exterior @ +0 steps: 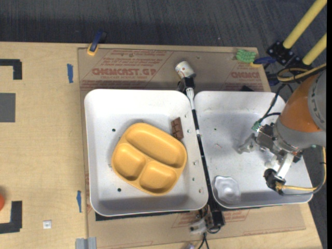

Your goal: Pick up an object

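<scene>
At seven o'clock in the right-hand shallow white bin lies a small clear plastic cup-like piece, probably the nearest thing to pick. The tool hangs at its one o'clock, near but apart, holding nothing visible; I cannot tell how far open it is. A thin, see-through, light piece could slip away or be crushed. The left white bin holds a yellow three-part plastic tray with a small brown block at its one o'clock. Red "CHEMCAST" lettering marks the brown sheet on the surface.
</scene>
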### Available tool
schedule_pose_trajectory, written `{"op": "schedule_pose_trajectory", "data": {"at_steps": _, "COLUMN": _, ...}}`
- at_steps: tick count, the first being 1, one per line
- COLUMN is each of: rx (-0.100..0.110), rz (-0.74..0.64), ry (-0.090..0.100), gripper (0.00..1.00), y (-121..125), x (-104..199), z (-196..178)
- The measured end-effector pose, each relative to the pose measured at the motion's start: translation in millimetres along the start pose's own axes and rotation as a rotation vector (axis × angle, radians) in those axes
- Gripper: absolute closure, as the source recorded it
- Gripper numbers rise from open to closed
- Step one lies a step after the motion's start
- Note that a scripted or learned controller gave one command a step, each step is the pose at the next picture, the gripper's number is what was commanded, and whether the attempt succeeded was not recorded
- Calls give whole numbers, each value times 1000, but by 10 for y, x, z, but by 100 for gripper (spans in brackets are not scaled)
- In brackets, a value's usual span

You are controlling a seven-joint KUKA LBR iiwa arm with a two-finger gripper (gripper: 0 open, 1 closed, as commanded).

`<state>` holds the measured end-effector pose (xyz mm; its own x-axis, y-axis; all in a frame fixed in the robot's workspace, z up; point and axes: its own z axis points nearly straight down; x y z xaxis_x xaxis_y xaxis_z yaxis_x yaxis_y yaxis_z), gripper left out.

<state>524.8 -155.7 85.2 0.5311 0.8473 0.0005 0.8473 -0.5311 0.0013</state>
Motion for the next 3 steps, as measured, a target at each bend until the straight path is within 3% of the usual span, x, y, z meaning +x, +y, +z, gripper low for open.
{"op": "schedule_pose_trajectory", "data": {"at_steps": 1, "rx": 0, "rz": -93, "ry": 0, "gripper": 0, "y": 312, "x": 229, "z": 1}}
{"op": "schedule_pose_trajectory", "data": {"at_steps": 2, "rx": 0, "rz": -410, "ry": 0, "gripper": 0, "y": 678, "x": 188, "z": 3}}
{"op": "schedule_pose_trajectory", "data": {"at_steps": 3, "rx": 1, "rz": -392, "ry": 0, "gripper": 0, "y": 940, "x": 328, "z": 3}}
